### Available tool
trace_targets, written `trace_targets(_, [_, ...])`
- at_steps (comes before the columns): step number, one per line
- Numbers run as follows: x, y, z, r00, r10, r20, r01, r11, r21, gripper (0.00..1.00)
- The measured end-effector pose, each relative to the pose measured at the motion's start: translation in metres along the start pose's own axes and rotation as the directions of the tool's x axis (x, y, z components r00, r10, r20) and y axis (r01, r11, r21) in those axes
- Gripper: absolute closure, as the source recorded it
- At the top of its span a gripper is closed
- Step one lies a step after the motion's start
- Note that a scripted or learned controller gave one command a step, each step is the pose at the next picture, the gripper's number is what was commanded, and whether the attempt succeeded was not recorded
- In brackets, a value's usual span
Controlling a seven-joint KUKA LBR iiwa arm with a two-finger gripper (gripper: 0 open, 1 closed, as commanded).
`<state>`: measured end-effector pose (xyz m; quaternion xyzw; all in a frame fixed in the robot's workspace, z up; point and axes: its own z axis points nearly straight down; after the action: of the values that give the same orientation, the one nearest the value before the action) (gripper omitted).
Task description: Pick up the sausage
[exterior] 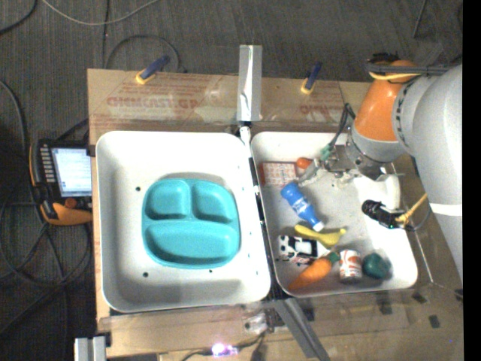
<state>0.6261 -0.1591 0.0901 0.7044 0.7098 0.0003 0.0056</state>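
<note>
A small reddish-brown piece, likely the sausage [302, 163], lies near the far left corner of the right bin [409, 277], partly covered by the gripper. My gripper [319, 168] hangs low over that corner, right beside the piece and touching or nearly touching it. The grey arm with its orange band [382, 115] reaches in from the right. Nothing can be seen lifted off the bin floor.
The right bin also holds a pink card [276, 174], a blue bottle [301, 204], a banana [320, 234], a black-and-white cow toy [291, 248], a carrot [311, 272], a small can [349, 265] and a green lump [376, 265]. A teal divided tray [192, 224] sits in the left bin [120, 164].
</note>
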Motion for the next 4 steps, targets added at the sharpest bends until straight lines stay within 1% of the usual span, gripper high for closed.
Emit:
trace_targets(1, [-0.039,0.04,0.004,0.997,0.073,-0.01,-0.073,0.997,0.026,0.0])
trace_targets(2, [-0.047,0.038,-0.003,0.971,0.241,-0.01,-0.24,0.97,0.041,0.0])
trace_targets(3, [-0.047,-0.02,-0.007,0.982,0.187,-0.01,-0.187,0.982,0.014,0.0])
trace_targets(4, [-0.036,0.045,0.002,0.987,0.16,-0.005,-0.16,0.987,0.003,0.0])
